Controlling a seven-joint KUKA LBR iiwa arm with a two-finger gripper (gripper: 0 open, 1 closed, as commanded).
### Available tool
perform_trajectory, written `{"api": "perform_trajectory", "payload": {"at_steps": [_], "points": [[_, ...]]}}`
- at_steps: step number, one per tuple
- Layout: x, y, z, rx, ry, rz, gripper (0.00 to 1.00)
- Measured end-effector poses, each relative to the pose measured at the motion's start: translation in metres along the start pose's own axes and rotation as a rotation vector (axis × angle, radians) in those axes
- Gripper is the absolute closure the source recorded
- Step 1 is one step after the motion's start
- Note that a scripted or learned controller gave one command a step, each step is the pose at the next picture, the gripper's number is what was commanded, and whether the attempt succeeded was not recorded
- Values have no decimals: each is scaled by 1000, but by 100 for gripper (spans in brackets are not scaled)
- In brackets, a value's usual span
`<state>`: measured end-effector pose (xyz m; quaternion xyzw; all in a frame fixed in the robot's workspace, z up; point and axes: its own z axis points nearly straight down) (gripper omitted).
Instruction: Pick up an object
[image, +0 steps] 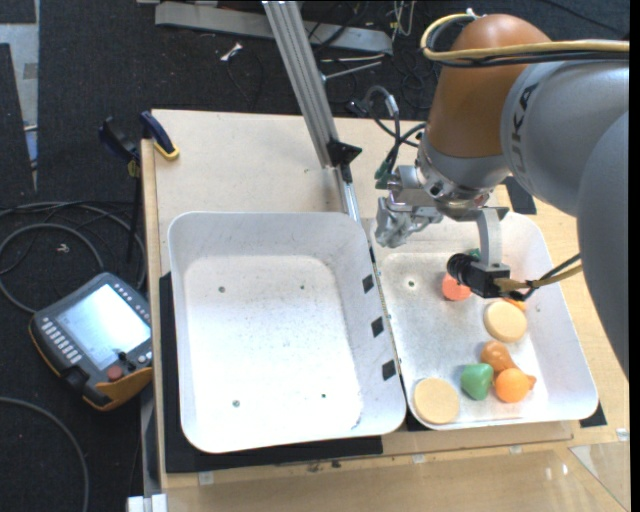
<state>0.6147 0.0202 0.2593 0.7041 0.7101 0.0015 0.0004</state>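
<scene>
The right bin (560, 300) holds several small objects. A salmon-red piece (455, 291) lies near the middle, partly behind a black fitting (480, 273) on the arm. Below it are a pale tan round (506, 321), a small orange piece (497, 354), an orange ball (514, 385), a green piece (477, 380) and a tan disc (437, 399). My gripper (398, 228) hangs over the bin's far left corner, well away from all of them, and I see nothing in it.
The left bin (185, 240) sits beside the right one, their walls meeting at the middle. A slanted metal strut (310, 90) rises behind the bins. A teach pendant (95, 340) lies on the floor at left. The arm's bulk covers the far right.
</scene>
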Motion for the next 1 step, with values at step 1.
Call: {"api": "perform_trajectory", "payload": {"at_steps": [1], "points": [[50, 24, -1, 0, 0, 1, 100]]}}
